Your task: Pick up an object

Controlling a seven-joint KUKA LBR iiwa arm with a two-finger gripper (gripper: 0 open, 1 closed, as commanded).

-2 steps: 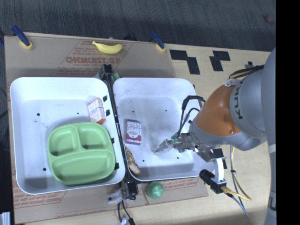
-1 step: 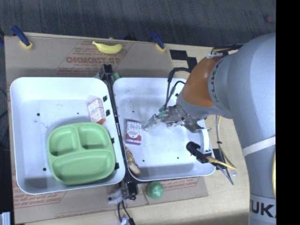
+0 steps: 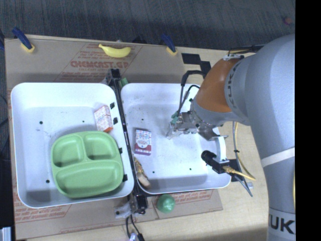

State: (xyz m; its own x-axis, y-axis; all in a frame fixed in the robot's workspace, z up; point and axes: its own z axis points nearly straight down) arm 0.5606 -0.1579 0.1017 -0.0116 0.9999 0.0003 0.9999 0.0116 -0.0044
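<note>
Arm parked over the right bin [image 3: 200, 179]

The gripper [image 3: 175, 129] hovers just right of the red carton [image 3: 143, 141] (lying flat on the bin floor); can't tell how its jaws stand.

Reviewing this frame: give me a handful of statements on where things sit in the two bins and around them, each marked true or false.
1. The light green divided plastic plate lies in the left white bin. True.
2. The small red-and-white carton lies in the left bin. False: it lies in the right white bin, near the wall between the two bins.
3. The pincer is above the right bin. True.
4. The yellow banana-shaped toy rests on the green plate. False: it lies on the cardboard behind the bins.
5. The small green ball sits outside the bins, on the cardboard at the front edge. True.
6. The small orange-and-white box lies in the right bin. False: it is in the left bin, just behind the plate.
</note>
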